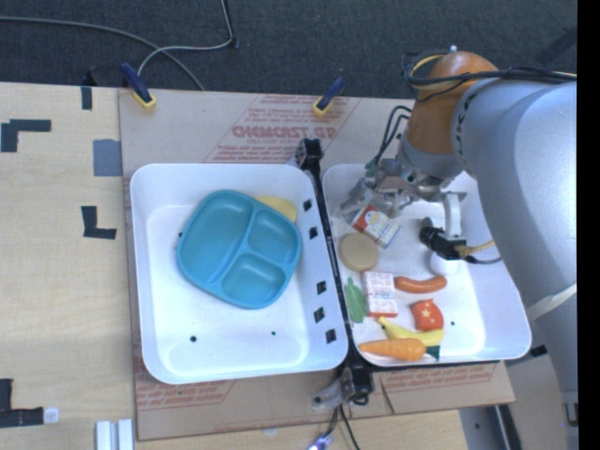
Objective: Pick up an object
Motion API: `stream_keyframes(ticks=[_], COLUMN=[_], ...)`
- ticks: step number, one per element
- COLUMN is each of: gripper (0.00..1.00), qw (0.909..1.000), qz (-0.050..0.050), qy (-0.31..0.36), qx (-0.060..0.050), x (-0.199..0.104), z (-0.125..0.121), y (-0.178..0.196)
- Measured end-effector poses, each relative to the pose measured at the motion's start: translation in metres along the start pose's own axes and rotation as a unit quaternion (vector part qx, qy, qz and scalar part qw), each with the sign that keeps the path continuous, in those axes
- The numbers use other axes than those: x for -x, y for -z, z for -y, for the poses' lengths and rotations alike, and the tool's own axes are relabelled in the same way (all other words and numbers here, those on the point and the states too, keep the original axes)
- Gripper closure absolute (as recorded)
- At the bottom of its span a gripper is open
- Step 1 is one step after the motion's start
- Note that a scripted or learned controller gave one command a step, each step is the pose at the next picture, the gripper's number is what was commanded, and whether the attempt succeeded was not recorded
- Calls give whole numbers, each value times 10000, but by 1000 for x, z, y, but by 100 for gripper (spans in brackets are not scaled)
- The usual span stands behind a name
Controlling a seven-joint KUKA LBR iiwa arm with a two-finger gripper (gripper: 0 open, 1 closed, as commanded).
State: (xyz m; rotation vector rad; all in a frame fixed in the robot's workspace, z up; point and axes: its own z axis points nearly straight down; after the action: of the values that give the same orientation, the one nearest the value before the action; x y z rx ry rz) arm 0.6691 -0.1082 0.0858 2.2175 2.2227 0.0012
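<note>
Hovering the two-finger gripper [375,198] over the upper part of the right white bin [492,331], just above the small red-and-white carton [376,225]; we can't tell its state. Next we need a straight descent onto the carton.

A dark grey carpet [281,17] lay beyond the bench's far edge, crossed by a thin cable [221,7]. The pale wooden bench [56,279] bore black tape marks [94,223], and a cardboard sheet [272,129] was clamped at its far edge.
</note>
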Motion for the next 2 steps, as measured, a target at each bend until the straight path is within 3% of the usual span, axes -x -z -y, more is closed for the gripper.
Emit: stream_keyframes(ticks=[1, 2], gripper=[0, 0], qw=[10000, 10000], qz=[2, 5], qy=[-4, 0], qx=[-5, 0], x=[-14, -6], z=[0, 9], y=[0, 0])
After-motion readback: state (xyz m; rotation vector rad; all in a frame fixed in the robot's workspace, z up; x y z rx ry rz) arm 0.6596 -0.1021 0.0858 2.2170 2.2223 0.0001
